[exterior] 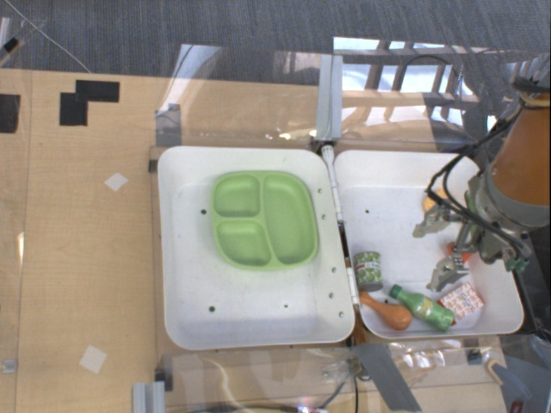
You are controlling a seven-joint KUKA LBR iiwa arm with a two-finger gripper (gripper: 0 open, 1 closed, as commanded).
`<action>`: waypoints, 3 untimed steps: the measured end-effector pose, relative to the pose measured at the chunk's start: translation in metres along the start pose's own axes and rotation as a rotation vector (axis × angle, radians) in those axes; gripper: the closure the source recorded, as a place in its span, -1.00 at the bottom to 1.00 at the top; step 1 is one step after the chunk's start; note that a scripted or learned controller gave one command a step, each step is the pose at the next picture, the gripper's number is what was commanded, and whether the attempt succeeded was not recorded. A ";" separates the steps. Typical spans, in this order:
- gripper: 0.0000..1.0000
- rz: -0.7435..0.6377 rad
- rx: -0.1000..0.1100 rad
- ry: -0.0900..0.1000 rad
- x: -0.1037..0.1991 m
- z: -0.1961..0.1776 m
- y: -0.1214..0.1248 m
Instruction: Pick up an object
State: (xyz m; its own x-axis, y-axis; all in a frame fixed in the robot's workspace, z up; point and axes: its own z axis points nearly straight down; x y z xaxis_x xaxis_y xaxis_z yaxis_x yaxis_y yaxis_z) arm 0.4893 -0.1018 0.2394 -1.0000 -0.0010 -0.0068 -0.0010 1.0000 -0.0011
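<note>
Clearly we are not yet holding anything: our gripper (441, 249) hangs over the right bin (379, 179) with its fingers (428, 227) spread apart and nothing between them. The things we could pick lie crowded in the near right corner of that bin: a small green can (368, 268), a brown wooden piece (386, 311) along the near wall, a green bottle (422, 307) lying on its side, and a red-patterned packet (461, 300) just beside the bottle's right end. The left bin (185, 231) carries a green divided plate (263, 219), well apart from us.

Our main worry is the crowding. The bottle and the packet touch or nearly touch, and the wooden piece sits close to the bottle's cap, so if we come down between them a finger could land on top of one thing instead of beside it, pushing it away or tipping it. The bottle, being round and on its side, would likely roll if we close across it off centre. The packet looks flat and thin, so our fingers might slide over it and shut on air. All of this pile also hugs the near wall, and a finger dropping too close there could strike the rim. The can stands a little apart and looks to us the safer choice.
</note>
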 end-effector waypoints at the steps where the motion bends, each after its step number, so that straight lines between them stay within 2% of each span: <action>1: -1.00 0.085 -0.001 0.007 -0.015 0.082 -0.062; 2: -1.00 0.322 0.000 0.000 -0.074 0.125 -0.097; 3: -1.00 0.430 0.001 -0.008 -0.020 0.150 -0.104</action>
State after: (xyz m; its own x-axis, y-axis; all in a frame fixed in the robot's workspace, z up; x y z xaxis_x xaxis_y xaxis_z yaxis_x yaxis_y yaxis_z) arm 0.5106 -0.2057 0.0897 -0.9094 0.4157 -0.0144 0.4157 0.9095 0.0027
